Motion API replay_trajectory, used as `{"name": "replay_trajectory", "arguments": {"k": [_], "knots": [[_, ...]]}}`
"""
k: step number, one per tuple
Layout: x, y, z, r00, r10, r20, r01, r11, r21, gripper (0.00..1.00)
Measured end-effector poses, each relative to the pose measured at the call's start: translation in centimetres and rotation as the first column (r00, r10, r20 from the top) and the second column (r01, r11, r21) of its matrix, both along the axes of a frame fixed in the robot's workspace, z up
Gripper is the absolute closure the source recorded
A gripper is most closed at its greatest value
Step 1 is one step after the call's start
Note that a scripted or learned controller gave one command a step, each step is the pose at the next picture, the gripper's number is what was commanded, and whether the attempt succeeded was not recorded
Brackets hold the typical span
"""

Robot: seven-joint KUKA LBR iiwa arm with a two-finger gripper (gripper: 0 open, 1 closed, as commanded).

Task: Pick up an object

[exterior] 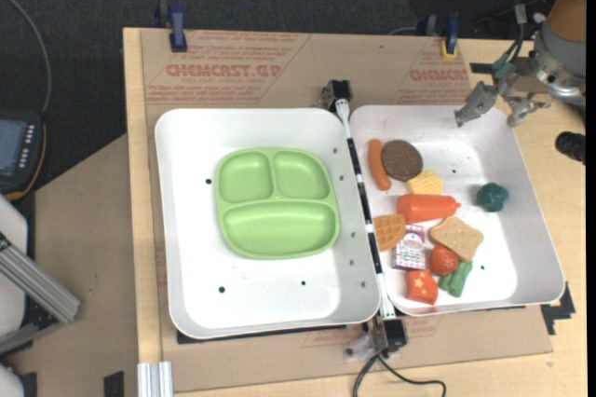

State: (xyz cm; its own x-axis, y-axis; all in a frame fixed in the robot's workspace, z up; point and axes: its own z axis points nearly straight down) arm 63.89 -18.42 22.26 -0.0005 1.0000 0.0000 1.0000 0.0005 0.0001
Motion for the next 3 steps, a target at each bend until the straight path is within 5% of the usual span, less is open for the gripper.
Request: {"name": "replay_trajectory", "arguments": {"k": [1, 2, 3], "knots": [[-5.2, 5.5, -8.6, 1.000, 0.003, -0.012, -0.003, 1.000, 0.005, 0.00], [-10.1, 8.5, -12.7, 1.000, -0.003, 0.030, 0.004, 1.000, -0.017, 0.00], [-9.6, 8.4, -11.2, 0.999, -0.003, 0.046, 0.004, 1.000, -0.019, 1.00]]}}
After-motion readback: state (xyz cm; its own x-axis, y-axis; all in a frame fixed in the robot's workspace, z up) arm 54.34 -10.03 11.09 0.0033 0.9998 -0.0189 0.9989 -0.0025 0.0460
